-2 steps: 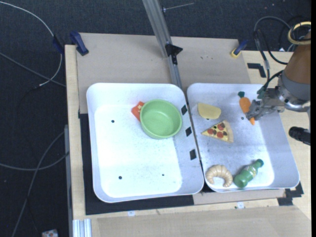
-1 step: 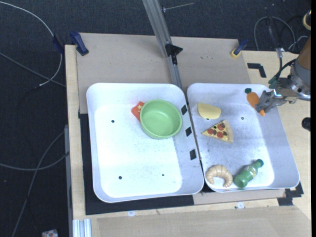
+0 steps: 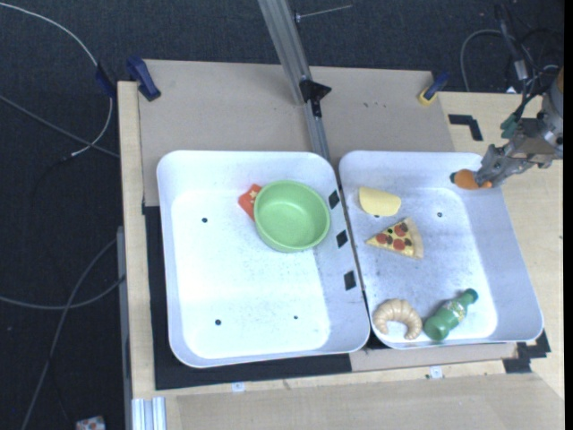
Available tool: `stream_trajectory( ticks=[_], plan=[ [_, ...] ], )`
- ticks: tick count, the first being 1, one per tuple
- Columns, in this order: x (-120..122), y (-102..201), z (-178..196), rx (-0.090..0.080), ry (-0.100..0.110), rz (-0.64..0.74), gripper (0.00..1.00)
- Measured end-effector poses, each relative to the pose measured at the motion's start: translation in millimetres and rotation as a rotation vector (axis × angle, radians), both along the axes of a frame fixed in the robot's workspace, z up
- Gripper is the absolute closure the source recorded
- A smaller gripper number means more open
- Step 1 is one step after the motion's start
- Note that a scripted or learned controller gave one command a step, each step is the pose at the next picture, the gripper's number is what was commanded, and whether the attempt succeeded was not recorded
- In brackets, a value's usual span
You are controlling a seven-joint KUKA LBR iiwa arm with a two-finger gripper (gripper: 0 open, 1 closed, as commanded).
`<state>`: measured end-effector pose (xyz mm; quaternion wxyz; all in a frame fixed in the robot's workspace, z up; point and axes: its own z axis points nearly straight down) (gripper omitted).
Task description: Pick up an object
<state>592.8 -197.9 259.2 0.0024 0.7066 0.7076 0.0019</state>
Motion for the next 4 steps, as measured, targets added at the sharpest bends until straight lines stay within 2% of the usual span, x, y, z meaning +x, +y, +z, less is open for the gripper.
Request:
stream_trajectory(
  ticks=[1, 2, 3, 4],
  plan=[
    [3, 53, -12, 0.007, 0.015, 0.004, 1.00],
    [-5, 98, -11, 0.007, 0.018, 0.002, 1.00],
    [-5, 157, -1, 0.007, 0.015, 0.005, 1.00],
    [-9, 207, -15, 0.005, 0.021, 0.004, 1.00]
  ],
)
